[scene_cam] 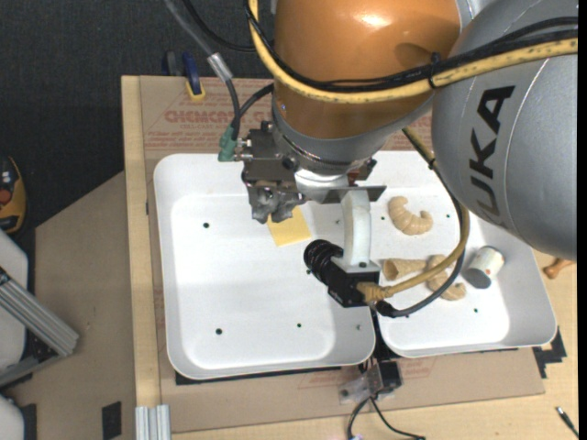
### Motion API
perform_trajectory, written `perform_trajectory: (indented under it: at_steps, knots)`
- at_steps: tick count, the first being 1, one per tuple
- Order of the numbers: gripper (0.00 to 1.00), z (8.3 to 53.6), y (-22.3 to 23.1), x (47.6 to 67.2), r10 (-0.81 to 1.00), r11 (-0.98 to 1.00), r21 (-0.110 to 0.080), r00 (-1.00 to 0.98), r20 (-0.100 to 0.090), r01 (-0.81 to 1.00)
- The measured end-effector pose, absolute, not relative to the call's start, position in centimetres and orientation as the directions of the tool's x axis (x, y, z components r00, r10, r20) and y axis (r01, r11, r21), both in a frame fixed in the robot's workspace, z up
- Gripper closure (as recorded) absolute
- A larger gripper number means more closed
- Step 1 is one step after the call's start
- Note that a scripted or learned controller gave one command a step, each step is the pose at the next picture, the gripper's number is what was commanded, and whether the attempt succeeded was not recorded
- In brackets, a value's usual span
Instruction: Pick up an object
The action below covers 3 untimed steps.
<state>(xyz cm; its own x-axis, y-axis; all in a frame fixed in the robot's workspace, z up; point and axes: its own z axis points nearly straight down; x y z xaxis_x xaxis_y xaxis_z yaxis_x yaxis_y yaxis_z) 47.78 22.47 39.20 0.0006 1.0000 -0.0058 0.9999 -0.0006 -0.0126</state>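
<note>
Camera view: pincer (pixel 273 211), grip state unclear, over yellow slice (pixel 290 232) in left bin (pixel 188 337), away from walls.

Brown bench (pixel 147 246) bears two white bins (pixel 229 328) side by side

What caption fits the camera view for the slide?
KUKA arm's gripper poised over a yellow slice in the left bin; croissant and other items in the right bin.

Glossy orange arm band (pixel 362 26), smooth white plastic bins (pixel 183 273), matt brown cardboard underlay (pixel 147 246), dark metal gripper (pixel 271 211), matt yellow slice (pixel 290 231).
</note>
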Motion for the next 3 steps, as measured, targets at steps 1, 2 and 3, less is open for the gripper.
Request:
perform_trajectory:
  at_steps: [1, 2, 3]
  knots:
    - [1.0, 54.5, 22.4, 47.9, 1.0, 0.002, 0.018, -0.002, 0.009, 1.0]
    - [1.0, 43.0, 22.4, 47.8, 1.0, -0.001, -0.012, 0.001, -0.006, 1.0]
    - [1.0, 33.8, 22.4, 47.8, 1.0, -0.001, -0.011, 0.001, -0.005, 1.0]
